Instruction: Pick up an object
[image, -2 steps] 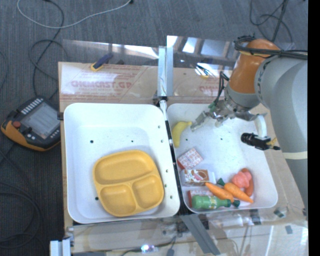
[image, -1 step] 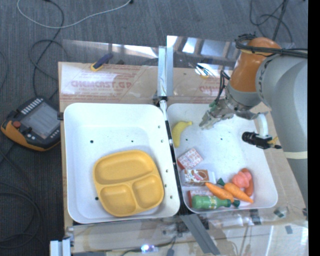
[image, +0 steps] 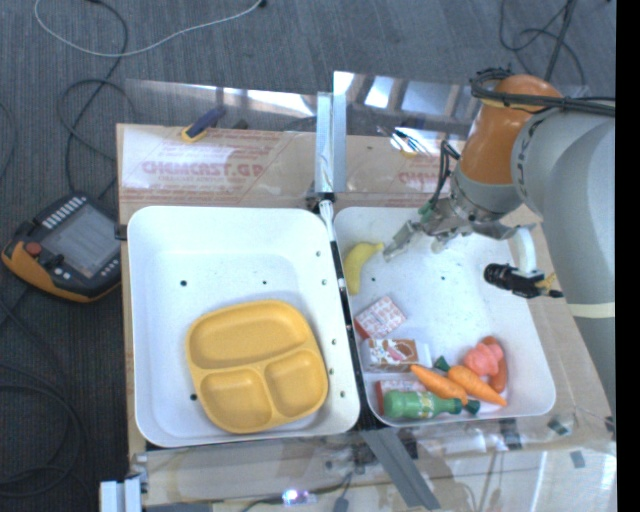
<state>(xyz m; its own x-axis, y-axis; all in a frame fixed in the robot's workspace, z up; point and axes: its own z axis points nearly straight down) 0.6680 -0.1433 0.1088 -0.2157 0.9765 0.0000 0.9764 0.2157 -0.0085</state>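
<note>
My gripper (image: 418, 240) hangs over the back of the right bin (image: 535, 345), its two fingers spread and nothing between them. A yellow banana-shaped toy (image: 357, 262) lies just left of the left finger, against the bin's left wall. Further forward lie a red-and-white packet (image: 380, 317) and a second packet (image: 392, 352). At the front of the bin are two orange carrots (image: 458, 383), a green bottle (image: 416, 405) and a salmon-pink toy (image: 487, 357).
The left bin (image: 160, 300) holds a yellow divided plate (image: 258, 362). A metal divider post (image: 325, 150) rises between the bins at the back. A teach pendant (image: 62, 248) lies on the floor at the left. The arm's grey body (image: 575, 170) covers the right bin's far right corner.
</note>
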